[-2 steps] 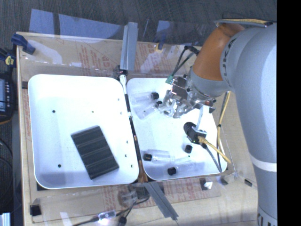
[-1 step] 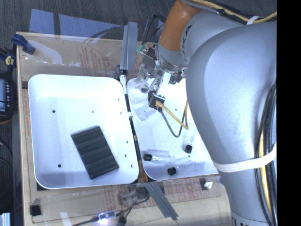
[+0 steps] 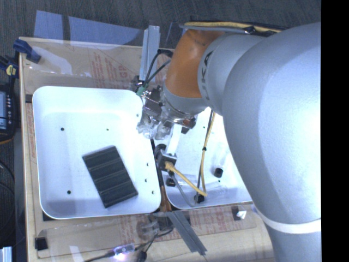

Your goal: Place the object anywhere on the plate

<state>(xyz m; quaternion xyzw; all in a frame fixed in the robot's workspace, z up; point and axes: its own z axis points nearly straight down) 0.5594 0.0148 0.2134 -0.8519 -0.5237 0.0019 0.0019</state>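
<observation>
A dark, ribbed rectangular plate [image 3: 109, 176] lies flat and askew in the front half of the left bin [image 3: 49, 113]. My gripper [image 3: 151, 126] hangs over the right rim of the left bin, near the divide between the two bins, up and to the right of the plate and apart from it. The wrist and the big grey arm cover much of the right bin [image 3: 229, 192]. A small dark thing [image 3: 218, 172] rests on the right bin's floor, to the right of the gripper. I can make out nothing held at the gripper.
The arm [image 3: 262, 108] comes in from the right and hides most of the right bin. The left bin's white floor is bare around the plate. A metal bracket [image 3: 182, 231] lies on the bench in front of the bins.
</observation>
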